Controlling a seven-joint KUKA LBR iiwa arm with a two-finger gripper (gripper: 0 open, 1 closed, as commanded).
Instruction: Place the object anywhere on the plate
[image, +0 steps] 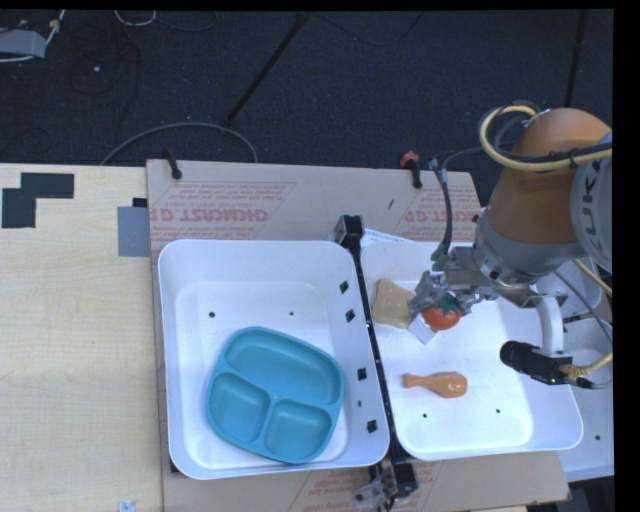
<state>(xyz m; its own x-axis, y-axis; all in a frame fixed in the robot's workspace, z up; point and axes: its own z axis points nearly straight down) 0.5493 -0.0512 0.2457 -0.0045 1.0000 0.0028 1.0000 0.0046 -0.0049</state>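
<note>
The gripper (441, 303) is seen over the right bin (520, 425), near that bin's upper left part, with the grey arm and its orange band (548, 170) reaching in from the right. A small red-orange round object (441, 317), like a toy tomato, is seen right at the fingertips, and it appears to be pinched between the fingers, though the fingers themselves are partly lost against the wrist hardware. The object is thus located at the gripper, above the floor of the right bin; whether it is touching the floor cannot be told.

Just to the left of the gripper, a tan wedge-shaped piece (392, 303) is laid on the bin floor close to the divider between the bins. Lower in the same bin, an orange drumstick-shaped toy (437, 383) is laid on its side, apart from the gripper.

The blue plate (275, 393), divided into three compartments, is placed in the left bin (200, 270), toward its lower half. It is set at a slight angle to the bin walls. The plate is well apart from the gripper, with the divider between the two bins lying between them. Both bins are rested on a cardboard sheet (260, 205) on the bench.
</note>
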